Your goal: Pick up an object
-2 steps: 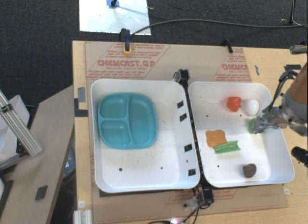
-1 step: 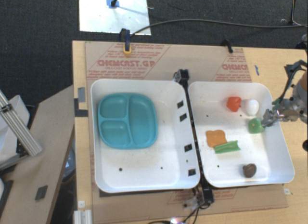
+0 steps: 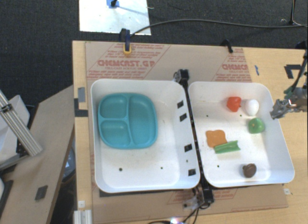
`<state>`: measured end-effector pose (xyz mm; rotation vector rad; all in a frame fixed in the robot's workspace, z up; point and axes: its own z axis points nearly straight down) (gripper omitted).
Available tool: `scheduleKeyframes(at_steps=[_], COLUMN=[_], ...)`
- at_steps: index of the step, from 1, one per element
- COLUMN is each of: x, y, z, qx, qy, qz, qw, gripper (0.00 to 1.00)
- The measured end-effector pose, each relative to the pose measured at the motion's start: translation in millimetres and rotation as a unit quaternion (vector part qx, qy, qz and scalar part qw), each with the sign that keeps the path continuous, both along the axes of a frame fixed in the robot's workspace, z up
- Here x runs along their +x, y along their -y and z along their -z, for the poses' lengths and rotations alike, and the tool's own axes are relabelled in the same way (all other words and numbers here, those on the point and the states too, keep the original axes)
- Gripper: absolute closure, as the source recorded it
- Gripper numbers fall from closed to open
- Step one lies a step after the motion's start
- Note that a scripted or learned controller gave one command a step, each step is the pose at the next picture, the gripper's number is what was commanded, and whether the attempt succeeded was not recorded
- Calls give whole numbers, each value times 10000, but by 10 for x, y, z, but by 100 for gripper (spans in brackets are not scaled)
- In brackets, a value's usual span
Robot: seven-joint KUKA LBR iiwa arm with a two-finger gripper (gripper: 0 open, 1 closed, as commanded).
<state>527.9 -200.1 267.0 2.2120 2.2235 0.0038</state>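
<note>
The right bin (image 3: pixel 207 98) holds several small items: a red piece (image 3: pixel 234 103), a white egg-like ball (image 3: pixel 251 106), a green round piece (image 3: pixel 256 125), an orange slab (image 3: pixel 216 137), a green bean-shaped strip (image 3: pixel 226 147) and a brown lump (image 3: pixel 249 170). My gripper (image 3: pixel 280 109) reaches in at the far right, over the right bin's right rim, just right of the white ball and green piece. I see nothing between its fingers.
The left bin (image 3: pixel 168 165) carries a teal divided plate (image 3: pixel 127 120). A black divider with clips (image 3: pixel 188 126) runs between the bins. Cables cross the bench behind the bins, and a clamp (image 3: pixel 126 39) sits at the back edge.
</note>
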Motion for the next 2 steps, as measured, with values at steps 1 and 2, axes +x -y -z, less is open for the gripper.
scheduleKeyframes(at_steps=[1, 2], x=[145, 324], y=[-540, -1017], z=[144, 276], qx=[11, 10], qy=[-14, -17], qz=[-17, -13], qw=[10000, 10000], gripper=[100, 100])
